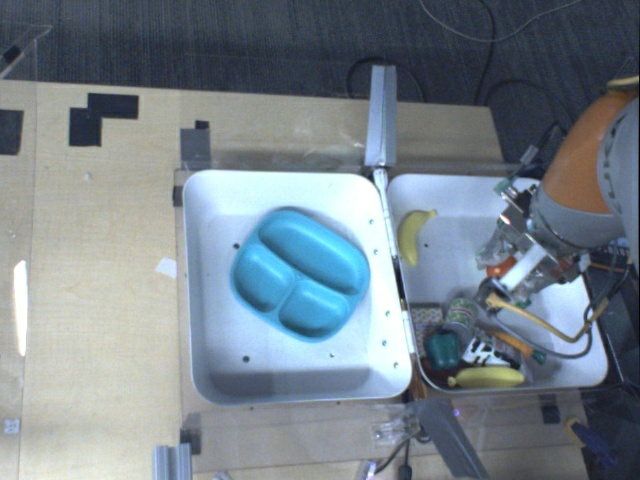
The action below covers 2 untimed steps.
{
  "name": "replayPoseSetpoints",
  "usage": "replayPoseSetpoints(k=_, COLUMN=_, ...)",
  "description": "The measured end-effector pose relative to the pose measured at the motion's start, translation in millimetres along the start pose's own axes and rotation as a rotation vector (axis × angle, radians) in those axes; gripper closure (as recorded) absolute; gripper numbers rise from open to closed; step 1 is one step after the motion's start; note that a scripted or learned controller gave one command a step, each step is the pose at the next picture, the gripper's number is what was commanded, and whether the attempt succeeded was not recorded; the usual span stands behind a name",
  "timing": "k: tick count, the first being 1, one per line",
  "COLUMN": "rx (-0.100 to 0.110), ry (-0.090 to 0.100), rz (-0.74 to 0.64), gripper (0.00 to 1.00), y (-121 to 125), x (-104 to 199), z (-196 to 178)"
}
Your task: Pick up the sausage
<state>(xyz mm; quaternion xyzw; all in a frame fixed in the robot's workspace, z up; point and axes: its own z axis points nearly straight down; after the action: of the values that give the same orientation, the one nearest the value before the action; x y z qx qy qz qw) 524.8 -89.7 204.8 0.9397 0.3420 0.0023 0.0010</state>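
The grey arm with its orange band [600,153] reaches from the right into the right bin [450,228]. My gripper [500,276] hangs low over that bin's middle, just above a pile of items along the front wall. A small reddish piece [504,265], which may be the sausage, shows right at the gripper's tip. I cannot make out whether it is held or merely lies beneath. The gripper's body hides part of the bin floor.
The pile holds a teal cup [442,348], a round tin [460,313], a yellow banana [488,377] and an orange stick [515,343]. Another banana [412,234] lies near the right bin's left wall. The left bin [210,268] holds a blue divided plate [300,273].
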Motion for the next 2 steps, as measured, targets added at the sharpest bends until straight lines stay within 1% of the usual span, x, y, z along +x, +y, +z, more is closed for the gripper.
replayPoseSetpoints(k=1, rx=0.000, ry=-0.001, rz=0.053, gripper=1.00, y=74.4, x=47.1, z=-51.3)
replayPoseSetpoints(k=2, rx=0.002, ry=-0.002, rz=-0.298, gripper=1.00, y=116.6, x=15.3, z=4.0)
